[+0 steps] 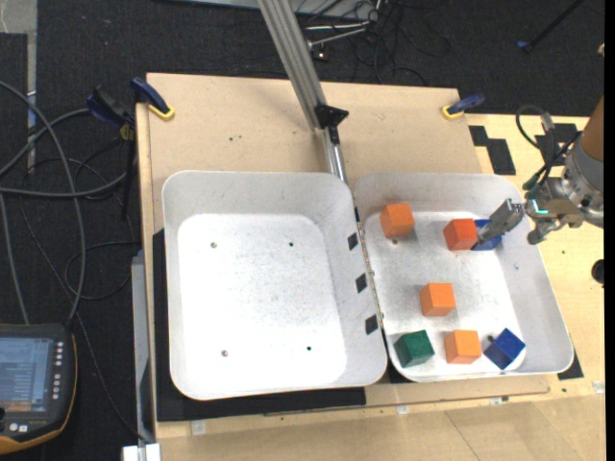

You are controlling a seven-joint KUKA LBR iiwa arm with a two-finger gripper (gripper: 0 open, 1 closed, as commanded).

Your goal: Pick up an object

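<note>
The right bin (538, 286) holds several small blocks. An orange cube (397, 220) lies at the back left and a red-orange cube (461, 233) at the back middle. A blue piece (489, 241) sits right beside the red-orange cube. Further forward are an orange cube (438, 299), a green cube (415, 348), another orange cube (462, 346) and a blue cube (504, 348). My gripper (517, 229) hangs over the bin's back right edge, open, with nothing between its fingers. Its left finger (502, 221) reaches over the blue piece, close to the red-orange cube.
The left bin (192, 257) is a bare white tray touching the right bin along a middle seam. A metal pole (298, 56) slants down from the back to the bins' shared rim. Blue clamps (146, 92) hold the board's back corners. Cables lie to the left.
</note>
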